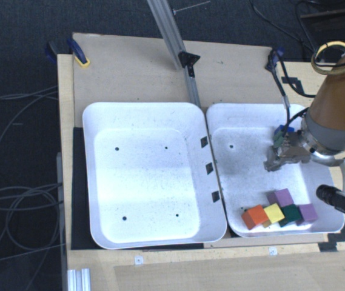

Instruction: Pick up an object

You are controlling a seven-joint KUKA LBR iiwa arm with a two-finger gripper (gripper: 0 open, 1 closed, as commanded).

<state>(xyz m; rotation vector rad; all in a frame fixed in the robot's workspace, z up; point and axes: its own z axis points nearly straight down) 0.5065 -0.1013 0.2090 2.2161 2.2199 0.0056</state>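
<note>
blocks (279, 211) in right bin (239, 129), near front edge | left bin (99, 120) alongside

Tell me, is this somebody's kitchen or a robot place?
Probably a robot lab. A robot arm reaches over two white bins on a bench, cables trail across the floor, and blocks wait for picking.

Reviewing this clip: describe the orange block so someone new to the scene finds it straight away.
Start at the right-hand white bin, the one the arm reaches over. Along its near edge lies a small cluster of colored blocks. The orange block sits at the cluster's left end, touching the yellow block; it is the only orange one, while the others are yellow, green and purple.
</note>
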